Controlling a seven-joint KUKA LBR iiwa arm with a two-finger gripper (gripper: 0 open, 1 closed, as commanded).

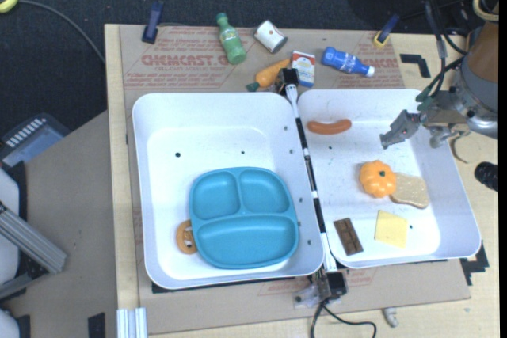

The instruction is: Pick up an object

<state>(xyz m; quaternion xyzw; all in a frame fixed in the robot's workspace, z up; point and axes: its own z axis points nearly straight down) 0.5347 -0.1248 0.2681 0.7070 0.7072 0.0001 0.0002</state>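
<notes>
**Crowded targets under an open pincer**

Your pincer (417, 131) hangs open and empty over the right bin (453, 194), above its upper right part. The nearest things are the orange pumpkin (377, 178) and the slice of bread (409, 190), which touch each other; a sausage (329, 125) lies apart near the divider. Drop between pumpkin and bread and you likely nudge both and close on nothing. The pumpkin's round shape may also roll out of the fingers. The cheese (391, 229) lies flat, so it is hard to catch.
</notes>
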